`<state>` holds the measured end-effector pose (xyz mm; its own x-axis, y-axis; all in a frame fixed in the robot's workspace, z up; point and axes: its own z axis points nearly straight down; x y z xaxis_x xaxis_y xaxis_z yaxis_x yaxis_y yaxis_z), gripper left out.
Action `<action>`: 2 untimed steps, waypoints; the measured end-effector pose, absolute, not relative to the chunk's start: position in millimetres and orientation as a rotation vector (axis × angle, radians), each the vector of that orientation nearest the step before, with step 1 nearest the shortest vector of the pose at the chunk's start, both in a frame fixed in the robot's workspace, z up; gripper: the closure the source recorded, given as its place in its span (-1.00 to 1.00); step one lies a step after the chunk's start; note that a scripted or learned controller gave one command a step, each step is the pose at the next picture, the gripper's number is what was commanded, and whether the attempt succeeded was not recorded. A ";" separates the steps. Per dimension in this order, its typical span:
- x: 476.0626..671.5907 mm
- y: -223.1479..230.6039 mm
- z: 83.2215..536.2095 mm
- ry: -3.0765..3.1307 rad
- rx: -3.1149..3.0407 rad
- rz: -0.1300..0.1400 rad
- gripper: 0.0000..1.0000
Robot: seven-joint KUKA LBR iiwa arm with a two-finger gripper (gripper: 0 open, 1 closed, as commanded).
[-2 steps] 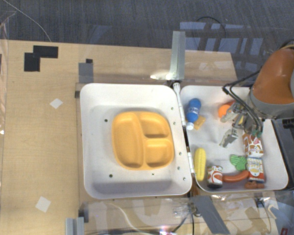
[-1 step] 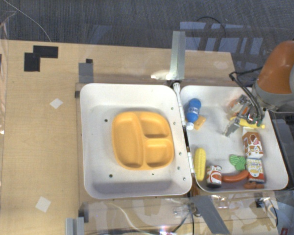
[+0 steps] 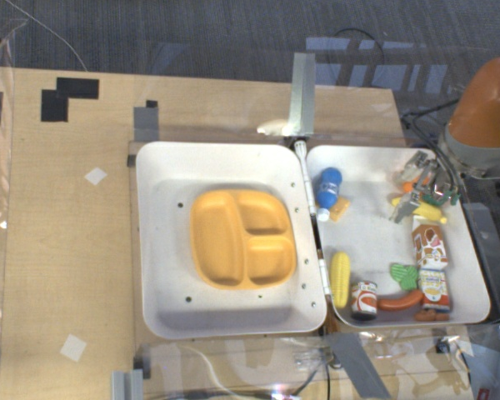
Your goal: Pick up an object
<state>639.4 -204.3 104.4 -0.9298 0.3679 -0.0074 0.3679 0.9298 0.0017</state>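
Fingers: I've got the fingers (image 3: pixel 418 192) low over the upper right corner of the right bin (image 3: pixel 367 161); they read as a blurred grey and green cluster, and I can't tell how far apart they stand or whether anything sits between them.
Nearest target: a small yellow piece (image 3: pixel 429 212) with an orange bit beside it lies right under the fingers, touching or nearly so. That's my pick, I reckon.
Other candidates: brown and white carton (image 3: pixel 429 244) just below, orange and white carton (image 3: pixel 433 288) under that, green toy (image 3: pixel 404 275), red sausage (image 3: pixel 396 302), small can (image 3: pixel 364 299), corn cob (image 3: pixel 339 277), blue bottle (image 3: pixel 327 187) near the divider.
How to do it well: I'd come straight down, centre the yellow piece between the fingers, and close across its narrow side. The carton is close, so I'd keep clear of its top edge or I'll nudge it. Lift slowly and check that something actually rises.
Risk: the piece is small and rounded; in my judgement it could squirt out sideways.
Left bin: the left bin (image 3: pixel 162 215) holds a yellow divided tray (image 3: pixel 242 237), well apart from the action.
Surface: pale wooden desk (image 3: pixel 67 248), black tape marks at the upper left, white bins side by side and touching at the middle.
Room: dark ribbed floor beyond the desk, cables near the arm (image 3: pixel 483 111) at right.
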 end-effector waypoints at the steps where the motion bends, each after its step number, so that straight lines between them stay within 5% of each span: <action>1: 623.8 -203.7 87.6 3.082 0.558 0.001 -1.00; 2: 656.4 -151.2 86.9 3.014 0.887 0.004 -1.00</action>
<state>656.4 -151.2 86.9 -0.8404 0.5419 0.0005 0.5419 0.8404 0.0022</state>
